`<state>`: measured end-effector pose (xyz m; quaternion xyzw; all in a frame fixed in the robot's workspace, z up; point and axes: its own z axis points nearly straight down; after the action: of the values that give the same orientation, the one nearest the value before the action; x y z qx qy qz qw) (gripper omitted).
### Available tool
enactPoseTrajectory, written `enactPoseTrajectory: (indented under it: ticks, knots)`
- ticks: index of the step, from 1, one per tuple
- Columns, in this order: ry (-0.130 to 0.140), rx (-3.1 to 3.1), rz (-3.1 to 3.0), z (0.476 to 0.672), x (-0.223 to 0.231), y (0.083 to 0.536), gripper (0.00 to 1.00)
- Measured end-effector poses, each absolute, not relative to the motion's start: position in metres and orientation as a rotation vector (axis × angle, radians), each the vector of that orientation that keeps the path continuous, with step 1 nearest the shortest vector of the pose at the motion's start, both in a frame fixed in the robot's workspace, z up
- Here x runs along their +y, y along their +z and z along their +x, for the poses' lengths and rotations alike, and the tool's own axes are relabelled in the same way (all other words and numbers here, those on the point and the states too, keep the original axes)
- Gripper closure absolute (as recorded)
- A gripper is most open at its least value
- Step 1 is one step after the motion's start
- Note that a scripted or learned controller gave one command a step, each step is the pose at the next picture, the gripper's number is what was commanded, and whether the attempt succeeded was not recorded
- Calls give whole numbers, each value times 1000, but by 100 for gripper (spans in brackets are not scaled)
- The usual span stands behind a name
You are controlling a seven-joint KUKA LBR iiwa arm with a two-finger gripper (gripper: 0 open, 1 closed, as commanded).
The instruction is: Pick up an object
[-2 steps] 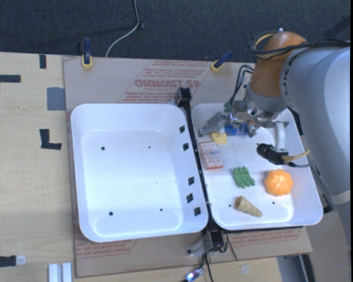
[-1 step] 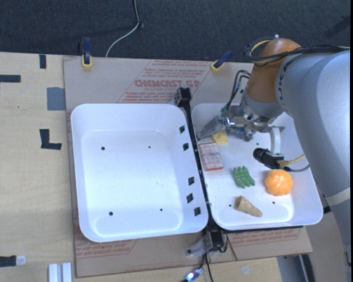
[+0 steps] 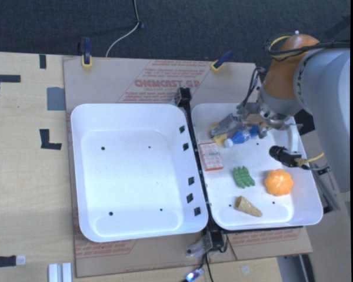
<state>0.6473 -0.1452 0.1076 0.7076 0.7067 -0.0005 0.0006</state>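
Nearest camera: cone [image 3: 247, 206] at 6 o'clock in right bin [image 3: 303, 213], long axis roughly 10-to-4. Up from it, green piece [image 3: 243, 177] mid-bin, orange [image 3: 279, 182] at 3 o'clock of green. Red-white card [image 3: 210, 156] against the divider, 9 o'clock side.

Gripper [image 3: 232, 129] down low in the bin's 12 o'clock region, over a small cluster: blue-white bottle [image 3: 240, 137] with a yellow bit [image 3: 220, 140] at its 9 o'clock end. Bottle long axis about 8-to-2, lying directly under or just at 5 o'clock of the jaws; contact unclear. Jaw opening: cannot tell, grey metal and clutter overlap. Nothing visibly held.

Likely target the bottle, being closest. Key relation: jaws almost on top of it, closing line needs to cross the bottle's short axis. Left bin [image 3: 82, 122] irrelevant for now.
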Motion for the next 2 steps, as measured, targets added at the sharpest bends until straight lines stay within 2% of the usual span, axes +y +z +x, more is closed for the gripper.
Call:
enactPoseTrajectory:
  ticks: [1, 2]
  knots:
    - [-23, 2219, 2239, 658, -114, 88, 0]
    - [-6, 2220, 2225, 650, -139, 83, 0]
